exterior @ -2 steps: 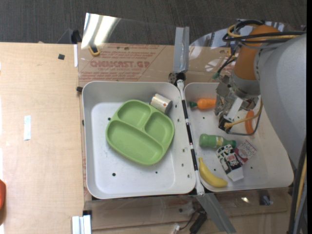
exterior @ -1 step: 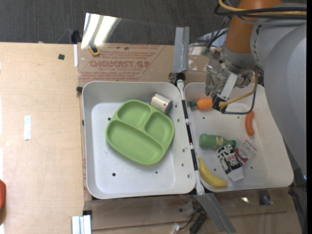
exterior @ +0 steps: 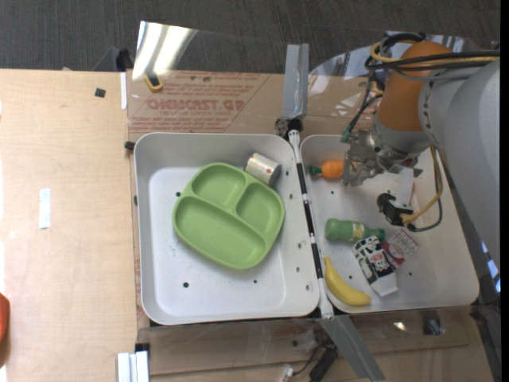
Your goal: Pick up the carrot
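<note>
Over the right bin's far end, the arm (exterior: 445,94) reached in from the right, its orange band above the wrist, and we saw the gripper (exterior: 357,169) hanging low just beside the carrot (exterior: 329,168). The right bin (exterior: 457,289) carried the clutter; the left bin (exterior: 155,293) beside it held a green divided plate (exterior: 229,214) across its middle and a small tin can (exterior: 262,166) at the plate's far edge, near the bin's far right corner. We found the carrot close to the right bin's far left corner, just off the wall shared with the other bin, lying on the floor with its green top toward that wall. It sat outside the gripper, and we could not tell how the jaws stood, since the wrist body covered them.

We judged the step in hand to be the final line-up before a grasp. To do it well, the gripper would have needed to shift toward the shared wall until centred over the orange body, then turn across the carrot's short width and come down without clipping that wall. Nearer the front, a green bottle (exterior: 352,230) lay along the left side, a small printed carton (exterior: 374,259) sat mid-floor, and a banana (exterior: 343,286) rested at the front left corner, all well apart from the approach.
</note>
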`<state>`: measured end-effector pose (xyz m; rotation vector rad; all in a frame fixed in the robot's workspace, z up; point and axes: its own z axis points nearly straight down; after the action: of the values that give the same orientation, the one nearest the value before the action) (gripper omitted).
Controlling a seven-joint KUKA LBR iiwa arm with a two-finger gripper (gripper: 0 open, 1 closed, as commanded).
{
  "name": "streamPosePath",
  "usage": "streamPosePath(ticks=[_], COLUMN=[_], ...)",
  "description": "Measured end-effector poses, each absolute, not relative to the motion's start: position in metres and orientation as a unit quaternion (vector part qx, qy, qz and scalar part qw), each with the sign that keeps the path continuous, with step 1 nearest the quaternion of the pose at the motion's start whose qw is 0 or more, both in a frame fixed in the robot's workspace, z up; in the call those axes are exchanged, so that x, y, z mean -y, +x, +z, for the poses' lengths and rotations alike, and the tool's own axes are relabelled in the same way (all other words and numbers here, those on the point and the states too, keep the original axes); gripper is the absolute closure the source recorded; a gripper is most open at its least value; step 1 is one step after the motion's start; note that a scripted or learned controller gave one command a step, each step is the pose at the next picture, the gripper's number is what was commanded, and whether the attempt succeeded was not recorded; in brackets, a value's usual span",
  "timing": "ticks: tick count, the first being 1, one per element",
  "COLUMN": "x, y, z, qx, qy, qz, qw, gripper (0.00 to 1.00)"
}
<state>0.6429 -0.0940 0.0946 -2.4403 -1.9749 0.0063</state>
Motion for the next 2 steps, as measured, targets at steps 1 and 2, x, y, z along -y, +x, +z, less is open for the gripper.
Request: streamPosePath(ticks=[1, 2], x=[0.0611, 0.0609], y=[0.6590, 0.6589], z=[0.2467, 0.2465], qx=[0.613, 0.613], qy=[-0.790, -0.790], qz=[0.0014, 0.0017], qw=[0.000, 0.000], gripper=[1.00, 0.00])
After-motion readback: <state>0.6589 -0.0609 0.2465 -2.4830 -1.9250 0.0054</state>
